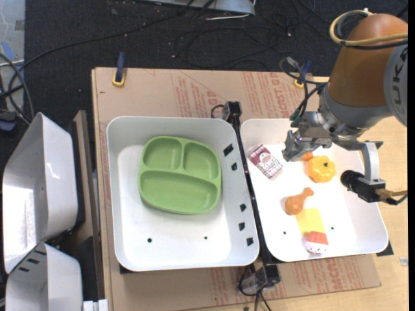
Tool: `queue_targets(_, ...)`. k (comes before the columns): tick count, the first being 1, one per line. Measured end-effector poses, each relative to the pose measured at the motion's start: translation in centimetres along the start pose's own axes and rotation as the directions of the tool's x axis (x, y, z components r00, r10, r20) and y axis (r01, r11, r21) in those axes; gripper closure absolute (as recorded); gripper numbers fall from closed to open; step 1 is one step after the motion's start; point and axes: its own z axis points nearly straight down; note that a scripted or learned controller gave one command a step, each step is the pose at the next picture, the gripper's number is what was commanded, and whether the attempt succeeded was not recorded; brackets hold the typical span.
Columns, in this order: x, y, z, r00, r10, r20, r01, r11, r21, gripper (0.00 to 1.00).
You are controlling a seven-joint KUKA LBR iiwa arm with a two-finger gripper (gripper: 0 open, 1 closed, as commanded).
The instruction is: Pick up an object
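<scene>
Pick not yet made
Gripper point(299, 149) low in right bin point(363, 238) beside orange pepper point(321, 169) (finger state: cannot tell); carton point(266, 161), drumstick point(297, 201) untouched

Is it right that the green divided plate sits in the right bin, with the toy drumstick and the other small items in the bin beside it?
Not quite: the camera view shows the green divided plate in the left bin, not the right. The toy drumstick and the other small items lie in the bin beside it, the right bin.
</scene>
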Motion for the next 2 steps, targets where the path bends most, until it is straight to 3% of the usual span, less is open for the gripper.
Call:
queue_targets(1, 6.1, 0.2, 1.4, 1.0, -0.002, -0.001, 0.002, 1.0, 0.0, 1.0)
queue_targets(2, 11.3, 2.1, 2.6, 1.0, -0.001, 0.0, 0.001, 1.0, -0.003, 1.0)
